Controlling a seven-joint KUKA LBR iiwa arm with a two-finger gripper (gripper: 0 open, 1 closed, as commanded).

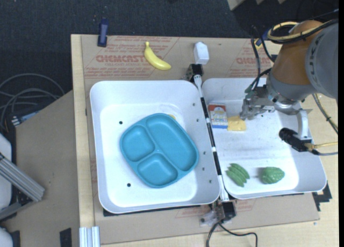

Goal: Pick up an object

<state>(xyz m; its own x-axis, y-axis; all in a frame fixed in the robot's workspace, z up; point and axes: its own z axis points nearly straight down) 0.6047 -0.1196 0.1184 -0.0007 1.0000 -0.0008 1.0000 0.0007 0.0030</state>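
Observation:
In the right bin (306,179) lie a small red-and-white carton (217,116), a pale yellow block (237,125), a green leafy piece (237,174) and a green lumpy piece (272,175). My gripper (250,110) hangs low over the bin's upper left part, just up and right of the yellow block and right of the carton. Nothing shows between its fingers. The arm's grey wrist and orange band come in from the right above it.
The left bin (102,101) holds a blue divided plate (157,149). A yellow banana (155,58), a white object (201,52) and a small blue item (102,31) lie on the bench behind the bins. Cables trail off at the right.

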